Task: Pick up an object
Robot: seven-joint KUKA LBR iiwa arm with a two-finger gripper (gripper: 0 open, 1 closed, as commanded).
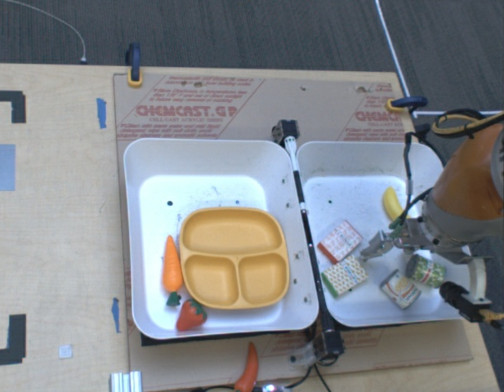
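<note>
Table (55, 243): pale wood, carrying two white bins on a printed board. Landmark: right bin (317, 158).

Left of it, the left bin (137, 219) holds a yellow three-compartment tray (234, 256), a carrot (171, 265) along the tray's left side and a strawberry (191, 315) at the tray's lower left corner.

Arm (472, 190) enters the right bin from its right side. Hand (381, 245) sits low over the bin's middle; released or clenched, cannot tell.

In the right bin: yellow banana (391, 203) toward the back, two small printed cartons (340, 242) on the left half, a green-labelled can (425, 271) and a small packet (399, 289) toward the front right.
</note>
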